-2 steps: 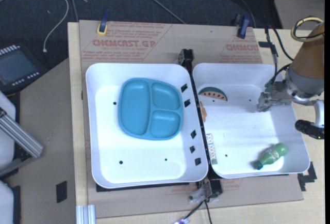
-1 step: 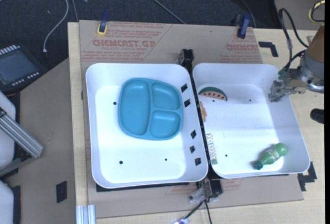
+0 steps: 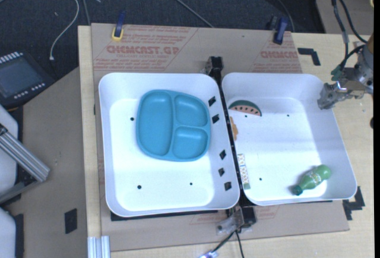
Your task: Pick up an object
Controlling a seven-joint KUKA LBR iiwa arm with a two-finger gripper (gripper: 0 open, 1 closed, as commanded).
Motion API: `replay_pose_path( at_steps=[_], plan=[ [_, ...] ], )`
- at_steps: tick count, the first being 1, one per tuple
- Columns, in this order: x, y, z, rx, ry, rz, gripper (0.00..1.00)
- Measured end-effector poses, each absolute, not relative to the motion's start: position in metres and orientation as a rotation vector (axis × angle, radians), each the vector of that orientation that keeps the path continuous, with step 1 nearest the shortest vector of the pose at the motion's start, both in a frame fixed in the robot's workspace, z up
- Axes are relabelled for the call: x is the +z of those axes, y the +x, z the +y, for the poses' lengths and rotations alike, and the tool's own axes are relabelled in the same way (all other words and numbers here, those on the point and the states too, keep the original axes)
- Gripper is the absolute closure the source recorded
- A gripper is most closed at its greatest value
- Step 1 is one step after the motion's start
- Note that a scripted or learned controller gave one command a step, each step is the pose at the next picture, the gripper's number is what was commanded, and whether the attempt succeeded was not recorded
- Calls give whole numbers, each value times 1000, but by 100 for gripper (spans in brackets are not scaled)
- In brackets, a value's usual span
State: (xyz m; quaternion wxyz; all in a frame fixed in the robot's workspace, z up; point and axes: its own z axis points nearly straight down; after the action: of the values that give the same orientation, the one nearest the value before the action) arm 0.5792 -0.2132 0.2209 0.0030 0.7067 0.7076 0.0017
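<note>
The pincer (image 3: 330,98) hangs at the far right, just over the right rim of the right bin (image 3: 297,85); nothing sits between its tips, and whether they are open or closed is too small to tell; the grey arm (image 3: 358,75) goes off the right side behind it.

Left of the pincer, near the top left corner of the same bin, lies a watermelon slice (image 3: 246,109), red with a green rind; it leans by the wall where the two bins meet. Below the pincer and a bit left, in the bottom right corner of that bin, lies a green bottle (image 3: 312,179) on its side. Along the left wall of that bin is a small strip with print (image 3: 243,170); the print is too tiny to read.

Far left of the pincer, in the left bin (image 3: 119,191), a blue plate (image 3: 173,125) with three parts lies flat.

Both bins rest on a brown board (image 3: 148,43) on the surface; red letters on the board read "CHEMCAST GP", printed again at the top right; two blue clamps (image 3: 119,25) hold the board's top edge.
</note>
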Motion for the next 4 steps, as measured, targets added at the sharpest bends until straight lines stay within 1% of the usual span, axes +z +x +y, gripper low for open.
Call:
replay_pose_path(
  at_steps=[1,2,3,4],
  plan=[
    [240,580,-213,3,2217,2220,100],
    [247,571,-167,2,2218,2229,100],
    [235,565,-111,1,2218,2231,100],
    [233,546,-56,0,2219,2230,100]
  ],
)
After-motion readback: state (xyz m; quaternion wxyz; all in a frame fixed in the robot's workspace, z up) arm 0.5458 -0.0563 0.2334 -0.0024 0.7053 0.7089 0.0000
